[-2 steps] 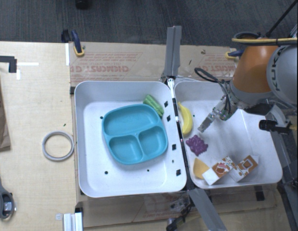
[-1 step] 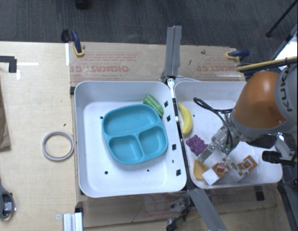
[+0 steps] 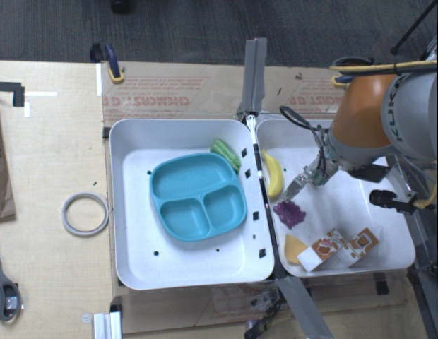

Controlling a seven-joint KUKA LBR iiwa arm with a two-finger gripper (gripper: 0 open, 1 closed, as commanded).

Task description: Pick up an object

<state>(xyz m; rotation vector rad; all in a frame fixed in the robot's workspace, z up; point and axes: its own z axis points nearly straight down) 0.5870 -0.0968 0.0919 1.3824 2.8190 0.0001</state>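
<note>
Gripper (image 3: pixel 298 187) low in right bin (image 3: pixel 388 260), near its left wall, between banana (image 3: pixel 274 176) and purple grapes (image 3: pixel 289 213). Nothing lifted yet; can't tell its state.

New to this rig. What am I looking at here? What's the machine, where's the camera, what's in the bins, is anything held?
One picture, from a fixed camera above the bench, looking down at a slant. The machine is a single robot arm, grey with an orange band, reaching in from the right. Its gripper hangs low over the right bin, just above a purple bunch of toy grapes and beside a yellow banana. I cannot tell how its jaws stand, and nothing shows between them, so I would not call anything held.

The right bin also holds a yellow wedge and a small orange and white carton. The left bin holds a blue divided plate with a green item at its far edge. A grey ring lies on the bench.
</note>
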